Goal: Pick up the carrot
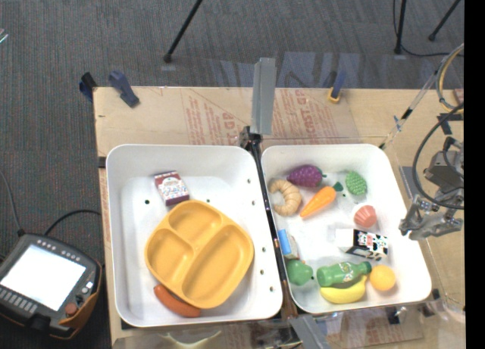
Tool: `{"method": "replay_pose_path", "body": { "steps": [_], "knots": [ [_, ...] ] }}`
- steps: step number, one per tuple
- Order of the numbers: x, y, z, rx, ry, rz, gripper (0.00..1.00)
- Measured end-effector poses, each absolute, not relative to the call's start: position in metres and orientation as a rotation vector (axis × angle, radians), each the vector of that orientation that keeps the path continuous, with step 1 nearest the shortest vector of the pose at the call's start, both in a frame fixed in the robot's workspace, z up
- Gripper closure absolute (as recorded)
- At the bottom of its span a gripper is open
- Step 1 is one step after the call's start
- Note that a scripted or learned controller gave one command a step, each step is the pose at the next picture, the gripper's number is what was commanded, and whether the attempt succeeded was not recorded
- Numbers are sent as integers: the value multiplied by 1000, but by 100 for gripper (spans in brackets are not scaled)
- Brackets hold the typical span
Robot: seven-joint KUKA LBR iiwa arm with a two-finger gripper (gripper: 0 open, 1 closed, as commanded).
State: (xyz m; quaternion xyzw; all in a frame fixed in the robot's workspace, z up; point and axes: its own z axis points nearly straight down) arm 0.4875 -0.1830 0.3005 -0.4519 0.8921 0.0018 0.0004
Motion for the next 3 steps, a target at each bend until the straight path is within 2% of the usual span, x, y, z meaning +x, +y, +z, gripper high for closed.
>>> {"method": "replay_pose_path", "body": {
  "steps": [1,2,3],
  "knots": [
    [476,-211,276,-2094,2341,13,100],
    [477,-210,291,-2386,2038,8,100],
    [503,-193,313,-2749,1510,7,100]
  ]
}}
